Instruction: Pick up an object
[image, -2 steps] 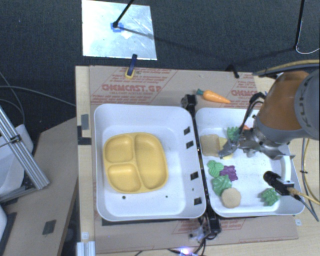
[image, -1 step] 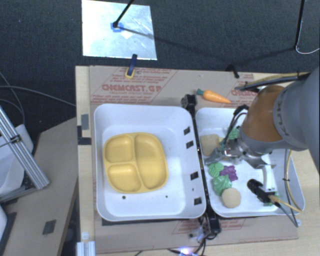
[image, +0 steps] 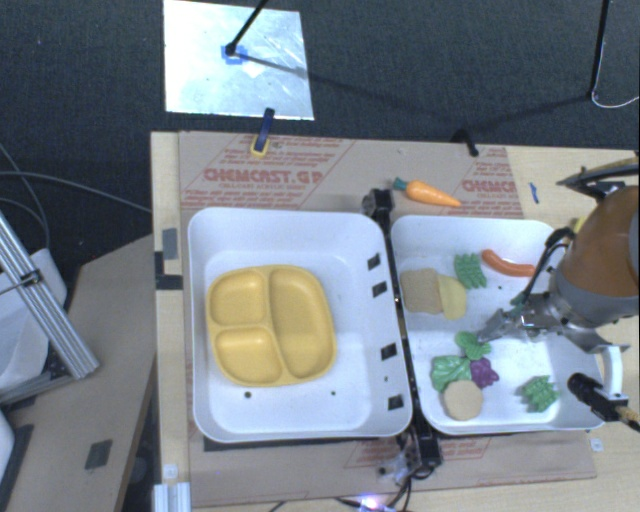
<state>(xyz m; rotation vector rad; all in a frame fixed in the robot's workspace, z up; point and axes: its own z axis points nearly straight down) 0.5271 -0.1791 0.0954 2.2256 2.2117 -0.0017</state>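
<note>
The 2 white bins sit side by side; the left bin (image: 290, 232) carries a yellow divided plate (image: 270, 325) and nothing I want. My business is in the right bin (image: 440, 232), where the toy food is crowded. My arm (image: 600, 260) reaches in from the right, and my gripper (image: 495, 328) hangs low over the middle of that bin. Whether my fingers are spread or pressed together, I cannot tell.

The risk is the crowding. Just below my tip lie a green leafy piece (image: 450, 368), a purple piece (image: 484, 374) touching it, and a tan round piece (image: 463, 401). Coming down here, I could push them apart rather than take 1, or catch 2 at once and drop both.

The bread slice (image: 421, 291), the sausage (image: 508, 265) and the small green piece (image: 538, 393) lie apart from this cluster. A carrot (image: 427, 193) lies outside on the bench.
</note>
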